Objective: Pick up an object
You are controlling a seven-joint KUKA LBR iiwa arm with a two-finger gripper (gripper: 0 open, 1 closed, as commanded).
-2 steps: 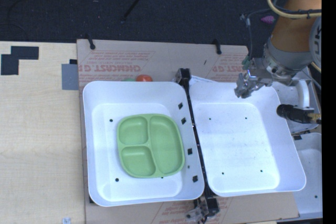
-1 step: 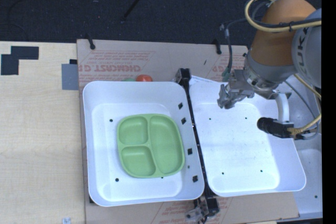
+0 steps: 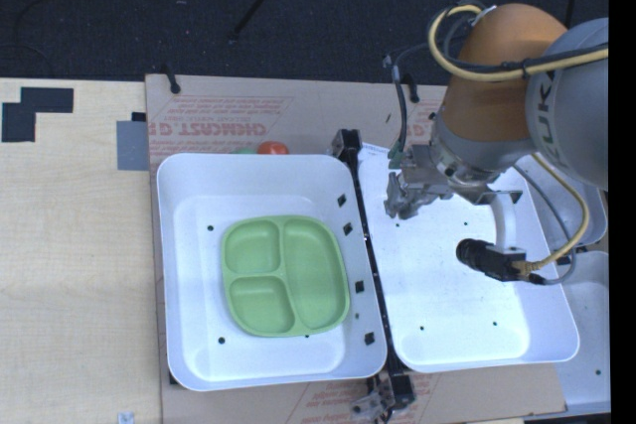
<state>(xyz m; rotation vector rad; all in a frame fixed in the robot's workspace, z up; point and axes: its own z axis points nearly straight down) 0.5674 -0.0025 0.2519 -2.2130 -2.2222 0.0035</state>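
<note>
A grey KUKA arm with an orange band reaches over the right-hand white bin [image 3: 556,343], its gripper [image 3: 402,199] hanging low above that bin's upper-left corner, just beside the black divider [image 3: 363,243] that joins the two bins. From this slanted overhead view it cannot be told whether the gripper is spread or pressed together, and nothing can be seen held in it. The only clear candidate for picking, a pale green three-compartment plate [image 3: 285,275], lies flat in the middle of the left-hand white bin [image 3: 184,213], on the far side of the divider from the gripper and well apart from it. A small red and green object [image 3: 263,150] sits just beyond the left bin's far rim, too hidden to identify. To do the step well, the arm would likely need to cross the divider and come down on the plate's raised rim or one of its inner ridges rather than its flat wells, since a shallow plate lying flush gives two fingers little to bite. A nearly vertical approach straddling one ridge looks the safer choice; a glancing contact could simply slide the plate across the smooth bin floor.
</note>
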